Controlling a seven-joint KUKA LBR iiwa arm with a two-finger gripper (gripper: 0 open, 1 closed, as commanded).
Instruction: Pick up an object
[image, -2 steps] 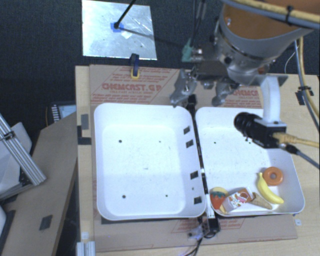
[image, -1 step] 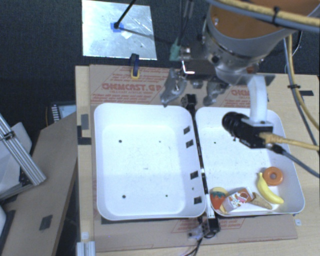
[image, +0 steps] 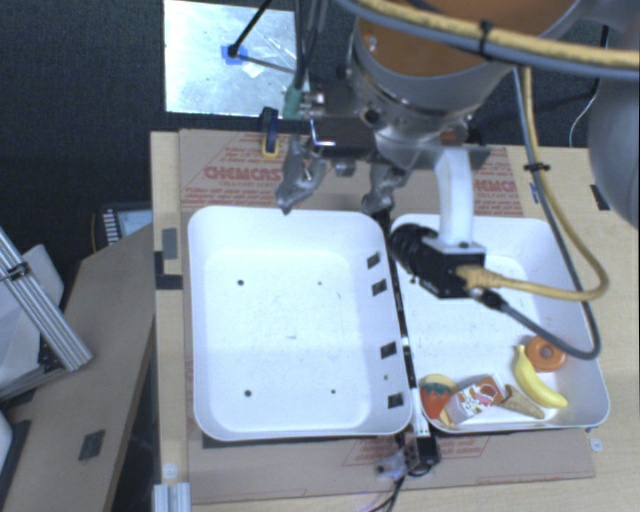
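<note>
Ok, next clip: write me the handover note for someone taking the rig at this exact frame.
Gripper: open, nothing between its fingers, raised over the far rim of the left bin.
Objects: all in the near corner of the right bin - banana, small orange fruit, red-and-white packet, a red-orange piece beside it.
Done: no pick made so far.
Left: the whole job. Move across to the right bin's near corner, descend and close on one object, then lift. The banana looks the least crowded target.
</note>
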